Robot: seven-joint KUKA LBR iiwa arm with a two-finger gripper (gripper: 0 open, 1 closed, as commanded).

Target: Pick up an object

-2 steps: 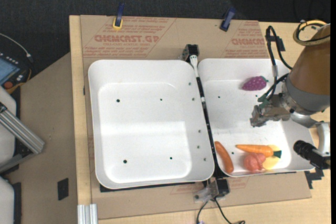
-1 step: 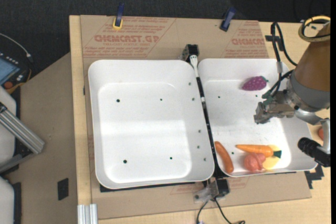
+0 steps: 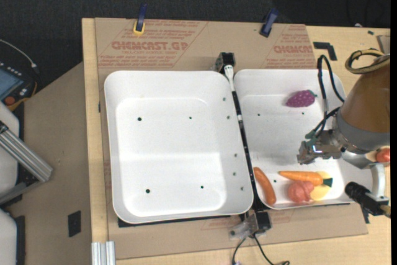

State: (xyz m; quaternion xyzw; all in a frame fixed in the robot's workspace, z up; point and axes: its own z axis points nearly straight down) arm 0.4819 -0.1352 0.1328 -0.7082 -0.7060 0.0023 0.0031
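Sitting on printed cardboard [image 3: 186, 40]: two white bins [image 3: 124, 133].

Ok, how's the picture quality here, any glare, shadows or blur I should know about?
Camera view: even lighting, soft shadows; the left bin looks bright white, slightly washed out. Toy carrot and purple grapes read clearly. The gripper is small and dark, its detail hard to resolve.

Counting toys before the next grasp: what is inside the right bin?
Inside the right bin: purple grapes, a red sausage, a carrot, a pink fruit and a yellow piece. The arm covers its right edge.
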